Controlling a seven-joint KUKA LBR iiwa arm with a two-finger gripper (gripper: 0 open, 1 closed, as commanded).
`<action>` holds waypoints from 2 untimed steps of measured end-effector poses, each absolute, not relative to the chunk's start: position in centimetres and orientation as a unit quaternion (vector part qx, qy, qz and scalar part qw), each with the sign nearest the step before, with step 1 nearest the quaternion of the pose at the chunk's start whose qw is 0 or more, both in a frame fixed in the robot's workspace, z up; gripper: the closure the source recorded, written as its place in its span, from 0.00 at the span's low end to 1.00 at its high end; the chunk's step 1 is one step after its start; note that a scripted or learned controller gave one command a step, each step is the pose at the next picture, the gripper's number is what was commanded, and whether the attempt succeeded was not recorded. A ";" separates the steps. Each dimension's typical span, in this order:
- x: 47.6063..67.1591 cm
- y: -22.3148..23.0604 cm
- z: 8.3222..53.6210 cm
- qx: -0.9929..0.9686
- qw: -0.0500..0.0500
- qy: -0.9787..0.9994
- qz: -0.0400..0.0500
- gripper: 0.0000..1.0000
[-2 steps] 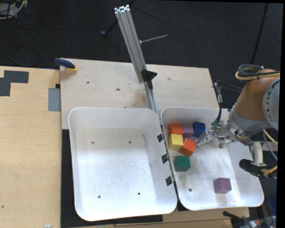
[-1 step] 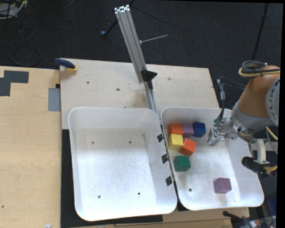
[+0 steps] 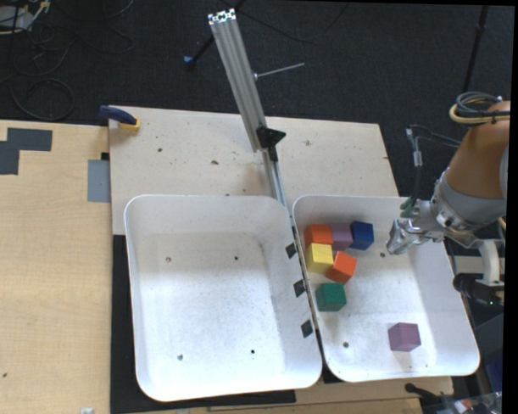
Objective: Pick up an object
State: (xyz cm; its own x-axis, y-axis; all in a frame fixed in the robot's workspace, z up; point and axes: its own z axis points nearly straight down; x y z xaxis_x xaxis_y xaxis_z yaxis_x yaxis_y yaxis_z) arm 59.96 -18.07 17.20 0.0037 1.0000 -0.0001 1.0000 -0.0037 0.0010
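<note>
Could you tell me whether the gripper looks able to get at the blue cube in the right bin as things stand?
Probably yes: the gripper hangs just right of the blue cube, with bare bin floor between them; only a purple cube touches its far side.

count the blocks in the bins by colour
orange blocks: 2
purple blocks: 2
blue block: 1
yellow block: 1
green block: 1
total: 7, all in the right bin
</note>
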 end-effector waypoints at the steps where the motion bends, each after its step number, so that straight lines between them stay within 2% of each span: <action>1: 61.0 -18.2 23.0 0.707 0.002 0.707 0.001 1.00; 2: 61.0 -18.3 28.3 0.707 0.002 0.707 0.001 1.00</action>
